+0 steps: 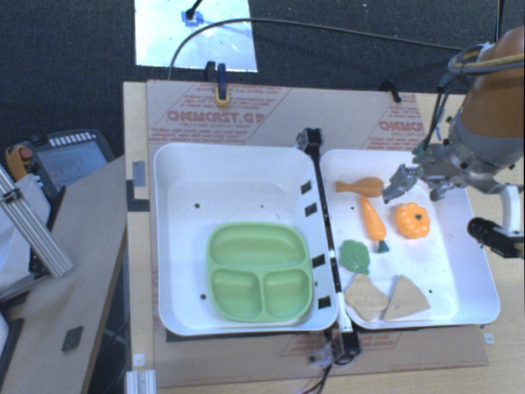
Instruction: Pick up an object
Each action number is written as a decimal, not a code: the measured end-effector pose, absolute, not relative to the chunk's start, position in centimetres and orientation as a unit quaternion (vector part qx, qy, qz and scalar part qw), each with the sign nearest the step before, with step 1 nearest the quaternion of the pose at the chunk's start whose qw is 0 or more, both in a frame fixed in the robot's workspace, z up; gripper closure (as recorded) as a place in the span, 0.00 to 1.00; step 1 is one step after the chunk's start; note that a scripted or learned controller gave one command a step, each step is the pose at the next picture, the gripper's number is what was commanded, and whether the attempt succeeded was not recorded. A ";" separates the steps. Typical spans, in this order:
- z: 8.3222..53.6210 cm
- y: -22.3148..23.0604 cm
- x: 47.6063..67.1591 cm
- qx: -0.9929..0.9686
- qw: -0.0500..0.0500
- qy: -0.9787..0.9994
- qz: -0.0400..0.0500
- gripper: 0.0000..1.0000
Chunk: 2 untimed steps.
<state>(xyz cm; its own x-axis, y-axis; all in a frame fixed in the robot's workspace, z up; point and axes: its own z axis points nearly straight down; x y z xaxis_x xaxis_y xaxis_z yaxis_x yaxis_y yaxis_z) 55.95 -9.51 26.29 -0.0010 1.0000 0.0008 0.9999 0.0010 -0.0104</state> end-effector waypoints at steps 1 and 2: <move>26.9 -9.5 56.1 -0.706 0.000 -0.708 0.000 0.00; 20.8 -9.9 56.3 -0.707 0.001 -0.707 0.000 0.00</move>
<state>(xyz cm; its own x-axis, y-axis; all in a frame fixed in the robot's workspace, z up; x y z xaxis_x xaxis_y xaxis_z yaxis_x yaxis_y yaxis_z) 56.27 -9.92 20.80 -0.0004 1.0000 0.0003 1.0000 0.0004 -0.0016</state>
